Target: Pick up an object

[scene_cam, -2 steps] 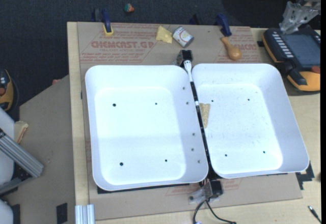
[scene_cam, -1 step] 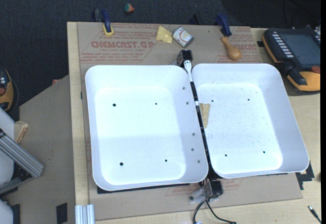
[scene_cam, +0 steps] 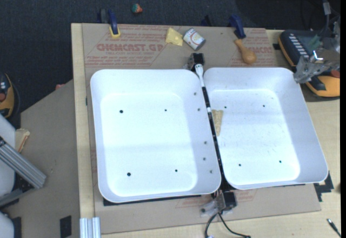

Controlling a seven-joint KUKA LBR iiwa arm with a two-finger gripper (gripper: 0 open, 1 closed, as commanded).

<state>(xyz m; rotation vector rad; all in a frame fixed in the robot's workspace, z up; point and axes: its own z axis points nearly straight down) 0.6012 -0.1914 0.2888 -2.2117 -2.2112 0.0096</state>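
Note:
Two shallow white bins sit side by side on the bench, the left bin (scene_cam: 108, 91) and the right bin (scene_cam: 292, 96). A small tan wedge-shaped piece (scene_cam: 217, 120) lies in the right bin, against its left wall near the seam between the bins. On the board behind the bins lie a yellow chunk (scene_cam: 174, 37), a small white and grey object (scene_cam: 194, 39) and an orange wooden-handled item (scene_cam: 245, 51).
Blue clamps (scene_cam: 113, 22) (scene_cam: 235, 25) hold the board at the back edge. A black keypad device (scene_cam: 296, 46), a metal bracket (scene_cam: 311, 65) and a yellow object (scene_cam: 327, 84) crowd the right side. Cables (scene_cam: 219, 215) trail off the front edge. A small object (scene_cam: 137, 8) lies on the dark floor.

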